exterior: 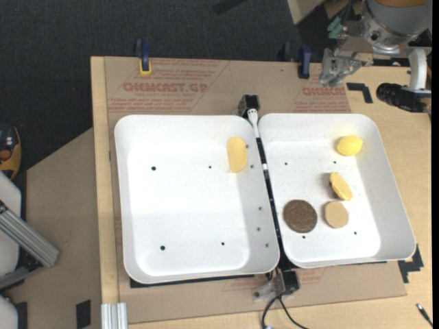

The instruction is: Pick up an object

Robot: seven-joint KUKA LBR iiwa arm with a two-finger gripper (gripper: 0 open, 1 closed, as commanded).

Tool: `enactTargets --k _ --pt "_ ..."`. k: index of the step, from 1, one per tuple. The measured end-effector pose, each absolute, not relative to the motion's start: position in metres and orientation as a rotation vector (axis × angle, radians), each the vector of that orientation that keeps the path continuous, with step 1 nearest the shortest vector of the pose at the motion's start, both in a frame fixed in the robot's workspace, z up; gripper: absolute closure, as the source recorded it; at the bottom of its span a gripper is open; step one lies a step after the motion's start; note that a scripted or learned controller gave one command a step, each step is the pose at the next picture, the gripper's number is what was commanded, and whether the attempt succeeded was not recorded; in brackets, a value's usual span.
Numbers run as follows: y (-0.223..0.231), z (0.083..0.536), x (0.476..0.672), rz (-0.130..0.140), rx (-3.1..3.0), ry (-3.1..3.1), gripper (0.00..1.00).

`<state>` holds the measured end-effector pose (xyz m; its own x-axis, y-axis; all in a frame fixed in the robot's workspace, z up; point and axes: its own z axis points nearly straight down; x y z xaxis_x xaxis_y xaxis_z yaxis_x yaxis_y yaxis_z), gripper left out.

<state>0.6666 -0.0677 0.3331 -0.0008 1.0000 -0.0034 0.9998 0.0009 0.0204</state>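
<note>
My gripper (334,70) hangs above the bench behind the right bin (384,249), off its far rim, with nothing between its fingers. In the right bin lie a round yellow piece (349,144) at the back, a yellow wedge (341,186) in the middle, a brown cookie (300,216) and a tan disc (336,214) toward the front. The left bin (137,252) holds a long yellow piece (236,154) close to its right wall.
A black clip (250,105) sits at the back where the two bins meet. Blue clamps (144,55) (304,60) hold the brown board at its far edge. Cables (278,300) trail off the front.
</note>
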Motion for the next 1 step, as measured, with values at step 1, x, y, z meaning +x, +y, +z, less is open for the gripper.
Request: enactTargets --k 1 --pt "0.0391 0.2838 0.6484 -0.002 2.215 2.237 1.00"
